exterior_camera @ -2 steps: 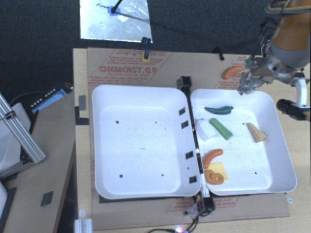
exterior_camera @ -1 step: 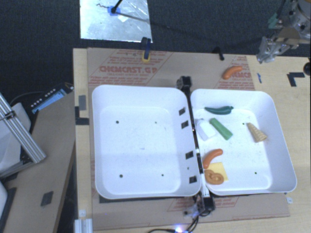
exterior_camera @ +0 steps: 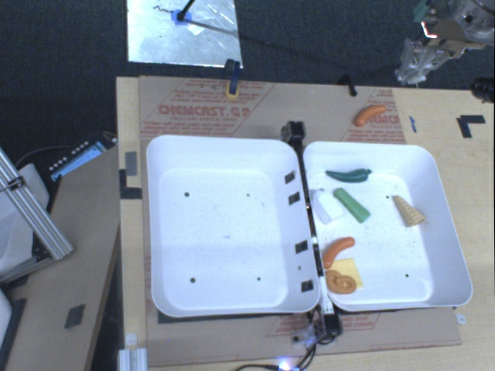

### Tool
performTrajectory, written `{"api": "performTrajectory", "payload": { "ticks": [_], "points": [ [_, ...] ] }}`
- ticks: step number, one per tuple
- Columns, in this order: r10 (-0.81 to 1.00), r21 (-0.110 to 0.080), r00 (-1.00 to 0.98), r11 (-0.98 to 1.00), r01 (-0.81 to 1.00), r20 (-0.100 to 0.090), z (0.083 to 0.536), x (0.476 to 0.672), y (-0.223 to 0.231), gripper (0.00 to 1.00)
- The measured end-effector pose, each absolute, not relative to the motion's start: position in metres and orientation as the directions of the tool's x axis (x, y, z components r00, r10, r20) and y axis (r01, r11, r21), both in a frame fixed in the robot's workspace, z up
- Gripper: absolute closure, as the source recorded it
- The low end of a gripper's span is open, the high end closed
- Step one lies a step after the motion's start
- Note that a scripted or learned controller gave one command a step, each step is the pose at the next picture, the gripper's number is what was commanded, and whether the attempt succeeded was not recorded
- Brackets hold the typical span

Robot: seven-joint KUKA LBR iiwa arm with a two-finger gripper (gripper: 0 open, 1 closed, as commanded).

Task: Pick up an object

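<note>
Camera view. You have two white bins side by side on the bench. Left bin (exterior_camera: 224, 230): nothing lies in it. Right bin (exterior_camera: 433, 230): count six items.

- one dark green pepper (exterior_camera: 349, 175), near the far wall
- one light green block (exterior_camera: 352, 205), just below the pepper, lying at a slant
- one white flat piece (exterior_camera: 323, 207), touching the block's left side, near the divider
- one tan cone-like piece (exterior_camera: 408, 210), to the right, well apart from the others
- one orange sausage-shaped piece (exterior_camera: 338, 250), near the divider
- one yellow square piece (exterior_camera: 345, 271) with an orange round slice (exterior_camera: 341, 283) on its near corner, just below the sausage shape

Outside the bins you see one more orange sausage-shaped piece (exterior_camera: 370, 115), lying on the cardboard sheet (exterior_camera: 201, 107) beyond the right bin.

The gripper (exterior_camera: 414, 66) hangs at the upper right, beyond the bench's far edge, well apart from every item. Nothing sits between its fingers; you cannot tell whether they are spread or closed.
</note>
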State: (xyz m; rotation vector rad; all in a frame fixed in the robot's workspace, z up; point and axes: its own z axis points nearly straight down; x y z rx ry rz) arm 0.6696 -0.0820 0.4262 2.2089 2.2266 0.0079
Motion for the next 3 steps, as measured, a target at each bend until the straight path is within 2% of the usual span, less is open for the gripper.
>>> {"api": "performTrajectory", "payload": {
  "ticks": [2, 3],
  "points": [
    [1.0, 0.004, -0.006, 0.006, 1.0, -0.001, 0.467, 0.669, -0.061, 1.0],
    [1.0, 0.005, -0.008, 0.008, 1.0, 0.001, 0.477, 0.66, -0.023, 1.0]
  ]
}}
